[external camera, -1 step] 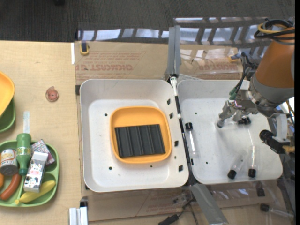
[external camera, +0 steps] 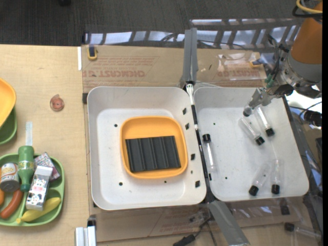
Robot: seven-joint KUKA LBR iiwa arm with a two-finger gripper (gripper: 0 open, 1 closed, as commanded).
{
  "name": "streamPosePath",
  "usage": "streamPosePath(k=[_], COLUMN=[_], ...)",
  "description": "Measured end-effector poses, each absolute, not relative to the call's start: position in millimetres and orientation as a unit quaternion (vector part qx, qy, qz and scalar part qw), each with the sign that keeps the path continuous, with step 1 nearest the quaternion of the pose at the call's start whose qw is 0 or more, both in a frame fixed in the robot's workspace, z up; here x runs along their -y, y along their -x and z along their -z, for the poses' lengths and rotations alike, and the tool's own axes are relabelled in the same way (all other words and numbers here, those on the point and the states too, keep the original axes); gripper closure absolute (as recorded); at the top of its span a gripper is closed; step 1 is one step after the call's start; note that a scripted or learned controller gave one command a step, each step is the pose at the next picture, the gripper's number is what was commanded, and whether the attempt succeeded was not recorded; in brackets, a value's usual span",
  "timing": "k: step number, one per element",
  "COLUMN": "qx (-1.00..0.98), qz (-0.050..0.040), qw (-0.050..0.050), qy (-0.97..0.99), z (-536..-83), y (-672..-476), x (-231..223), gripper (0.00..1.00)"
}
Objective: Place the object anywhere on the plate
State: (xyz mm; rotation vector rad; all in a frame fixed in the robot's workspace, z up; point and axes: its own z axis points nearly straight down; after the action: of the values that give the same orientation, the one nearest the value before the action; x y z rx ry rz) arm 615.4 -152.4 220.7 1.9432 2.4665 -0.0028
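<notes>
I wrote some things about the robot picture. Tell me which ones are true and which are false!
1. The orange plate sits in the left bin. True.
2. A dark ridged pad lies on the plate. True.
3. The clear tubes with black caps are on the plate. False: they lie in the right bin.
4. The gripper is over the left bin. False: it is over the right bin, near the upper tubes.
5. A green tray of toy food sits left of the bins. True.
</notes>
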Motion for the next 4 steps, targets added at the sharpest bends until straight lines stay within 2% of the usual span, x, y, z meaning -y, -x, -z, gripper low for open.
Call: streamPosePath(k=[1, 2, 3, 4], qx=[-0.831, -0.850, -0.910, -0.954], qz=[0.0007, 0.0004, 0.0005, 0.0004], qw=[0.001, 0.002, 0.002, 0.002], qy=[-0.556, -0.528, -0.416, -0.301], z=[-229, -266, -386, -442], y=[-659.0, -659.3, -659.8, -656.9], x=[196, 223, 222, 222], gripper=[1.00, 1.00, 1.00, 1.00])
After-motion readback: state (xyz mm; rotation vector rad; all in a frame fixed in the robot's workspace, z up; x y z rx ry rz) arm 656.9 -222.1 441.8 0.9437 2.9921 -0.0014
